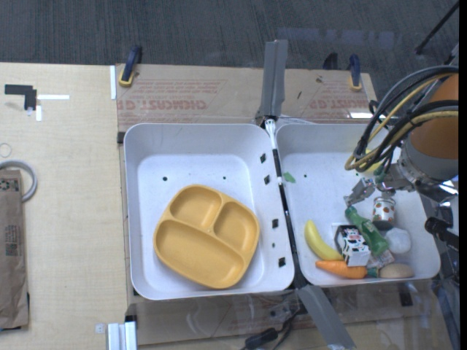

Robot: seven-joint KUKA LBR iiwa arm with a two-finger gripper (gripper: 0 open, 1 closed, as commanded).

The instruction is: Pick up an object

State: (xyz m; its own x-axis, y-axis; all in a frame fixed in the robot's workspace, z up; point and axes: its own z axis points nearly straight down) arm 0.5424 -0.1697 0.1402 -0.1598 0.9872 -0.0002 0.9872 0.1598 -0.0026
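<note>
Looking down from the one overhead camera, two shallow white bins sit side by side on the bench. The left bin (139,195) carries a yellow divided plate (206,235) with three compartments, lying flat toward the bin's near edge, a little left of its middle.

The right bin (314,159) has its things crowded into the near right corner. A banana (319,240) lies at a slant on the left side of the group, and an orange carrot (341,269) lies along the near edge just below it. A small white box with dark print (353,244) stands between banana and a green leafy piece (368,232) that runs diagonally through the pile. A small can (383,210) stands upright behind them, a pale round thing (398,240) lies beside the green piece, and a tan oval thing (396,270) rests in the very corner.

The arm comes in from the right — orange band and looped cables over the bin's right edge. The gripper (365,190) hangs low just left of the can, above the green piece; whether it is open or closed cannot be told here.
</note>
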